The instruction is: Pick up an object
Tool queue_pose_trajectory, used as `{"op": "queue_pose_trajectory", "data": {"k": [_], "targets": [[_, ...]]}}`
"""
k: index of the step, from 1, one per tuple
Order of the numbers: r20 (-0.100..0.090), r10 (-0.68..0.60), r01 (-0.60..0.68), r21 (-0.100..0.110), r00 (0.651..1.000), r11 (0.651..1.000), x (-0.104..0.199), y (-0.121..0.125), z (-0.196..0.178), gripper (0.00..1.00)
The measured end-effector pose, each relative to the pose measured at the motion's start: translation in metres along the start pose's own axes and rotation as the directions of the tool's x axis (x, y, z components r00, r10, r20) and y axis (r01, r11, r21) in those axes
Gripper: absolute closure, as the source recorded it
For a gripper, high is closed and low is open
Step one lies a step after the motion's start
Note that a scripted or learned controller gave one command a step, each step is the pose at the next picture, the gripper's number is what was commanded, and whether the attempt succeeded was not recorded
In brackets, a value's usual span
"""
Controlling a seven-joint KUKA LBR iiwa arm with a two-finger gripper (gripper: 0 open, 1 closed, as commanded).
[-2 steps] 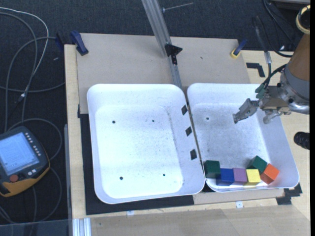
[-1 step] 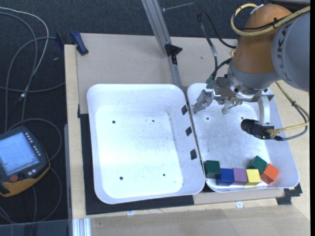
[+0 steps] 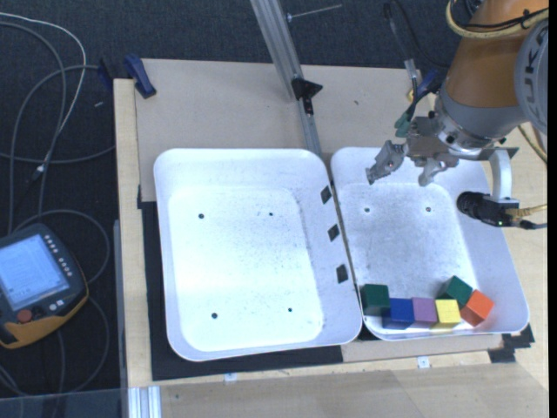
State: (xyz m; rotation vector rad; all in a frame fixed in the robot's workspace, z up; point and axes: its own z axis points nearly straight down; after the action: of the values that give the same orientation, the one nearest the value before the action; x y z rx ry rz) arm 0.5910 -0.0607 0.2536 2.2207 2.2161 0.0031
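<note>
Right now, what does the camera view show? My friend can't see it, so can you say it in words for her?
A grey and orange robot arm hangs its open gripper over the far end of the right white bin, holding nothing. Six small blocks sit in a row along that bin's near edge: dark green, blue, purple, yellow, another green and orange.
</note>
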Motion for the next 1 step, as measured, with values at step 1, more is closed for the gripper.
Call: {"op": "queue_pose_trajectory", "data": {"k": [1], "targets": [[-0.001,0.001,-0.001,0.011,1.0,1.0,-0.033,0.0081,0.051,0.0]]}}
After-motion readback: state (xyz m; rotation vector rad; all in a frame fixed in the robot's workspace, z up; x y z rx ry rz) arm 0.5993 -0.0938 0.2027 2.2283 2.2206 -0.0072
